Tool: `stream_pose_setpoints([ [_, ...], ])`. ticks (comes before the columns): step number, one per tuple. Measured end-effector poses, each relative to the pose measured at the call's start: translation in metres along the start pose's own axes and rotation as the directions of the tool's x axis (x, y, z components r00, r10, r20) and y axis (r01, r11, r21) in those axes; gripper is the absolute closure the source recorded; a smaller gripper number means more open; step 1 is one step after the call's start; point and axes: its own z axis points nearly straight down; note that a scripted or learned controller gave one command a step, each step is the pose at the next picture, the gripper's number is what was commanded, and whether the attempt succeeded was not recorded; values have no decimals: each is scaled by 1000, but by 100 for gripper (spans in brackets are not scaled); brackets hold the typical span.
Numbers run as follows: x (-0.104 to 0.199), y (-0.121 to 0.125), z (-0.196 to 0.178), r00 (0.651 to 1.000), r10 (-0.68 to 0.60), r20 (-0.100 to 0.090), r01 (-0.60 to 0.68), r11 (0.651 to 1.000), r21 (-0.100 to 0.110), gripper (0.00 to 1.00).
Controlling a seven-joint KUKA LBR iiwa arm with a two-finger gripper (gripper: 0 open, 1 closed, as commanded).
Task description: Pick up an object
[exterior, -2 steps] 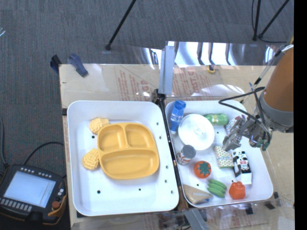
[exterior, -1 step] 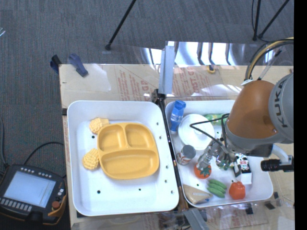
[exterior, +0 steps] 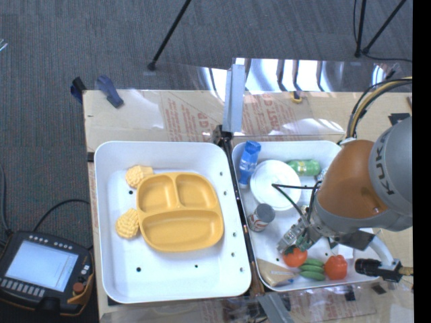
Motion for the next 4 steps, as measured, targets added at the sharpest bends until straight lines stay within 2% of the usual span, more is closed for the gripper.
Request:
stream_pose_setpoints([
  [1,35,20,-126,1000,20,9,-20,1000,-10,100],
  [2,37,18,-122,1000,20,4,-20,1000,-2,0],
  [3,1,-19,0,998,-61,2,61,998,-2,0],
  [4,0,-20,-9,998,-59,-1,59,998,-1,100],
])
